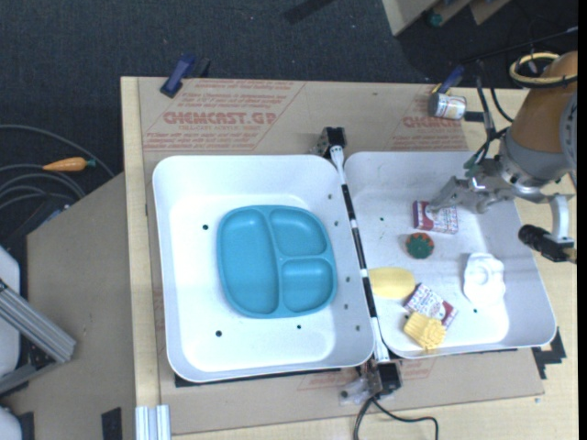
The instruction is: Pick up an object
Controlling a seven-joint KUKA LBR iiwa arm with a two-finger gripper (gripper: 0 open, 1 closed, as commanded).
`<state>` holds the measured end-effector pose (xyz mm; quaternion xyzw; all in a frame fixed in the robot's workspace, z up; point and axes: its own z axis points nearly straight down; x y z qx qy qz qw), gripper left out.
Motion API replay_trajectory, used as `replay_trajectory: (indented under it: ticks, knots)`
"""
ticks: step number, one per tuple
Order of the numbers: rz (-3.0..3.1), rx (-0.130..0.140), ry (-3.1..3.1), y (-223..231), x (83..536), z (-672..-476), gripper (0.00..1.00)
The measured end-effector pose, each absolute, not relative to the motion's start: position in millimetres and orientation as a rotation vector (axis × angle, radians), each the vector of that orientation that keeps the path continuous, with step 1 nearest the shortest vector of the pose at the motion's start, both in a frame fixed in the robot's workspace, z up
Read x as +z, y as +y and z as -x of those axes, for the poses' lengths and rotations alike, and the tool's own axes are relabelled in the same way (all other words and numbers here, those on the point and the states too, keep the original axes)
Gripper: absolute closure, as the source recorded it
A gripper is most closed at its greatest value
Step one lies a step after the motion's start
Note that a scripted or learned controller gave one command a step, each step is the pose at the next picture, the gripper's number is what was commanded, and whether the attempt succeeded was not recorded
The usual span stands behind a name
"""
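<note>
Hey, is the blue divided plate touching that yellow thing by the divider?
Apart. The camera view shows the blue divided plate in the left bin, the yellow thing in the right bin.

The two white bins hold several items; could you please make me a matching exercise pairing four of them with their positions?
Things:
1. blue divided plate
2. yellow oval piece
3. white crumpled item
4. small green and red ball

Places:
A. right bin, near its right wall
B. left bin, in the middle
C. right bin, against the divider between the bins
D. right bin, near its centre, just below the red and white packet

Pairs: 1-B, 2-C, 3-A, 4-D
</note>
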<state>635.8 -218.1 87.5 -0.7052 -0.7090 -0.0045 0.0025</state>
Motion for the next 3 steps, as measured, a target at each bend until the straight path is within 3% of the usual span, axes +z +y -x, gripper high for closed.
replay_trajectory:
  ticks: [1,2,3]
  knots:
    - [2.22,-0.004,-2.225,-142.2,85.2,-667.4,0.0]
    - [2.222,-0.002,-2.227,-143.7,95.7,-667.6,1.0]
    - [2.222,-0.001,-2.227,-143.6,95.4,-667.4,0.0]
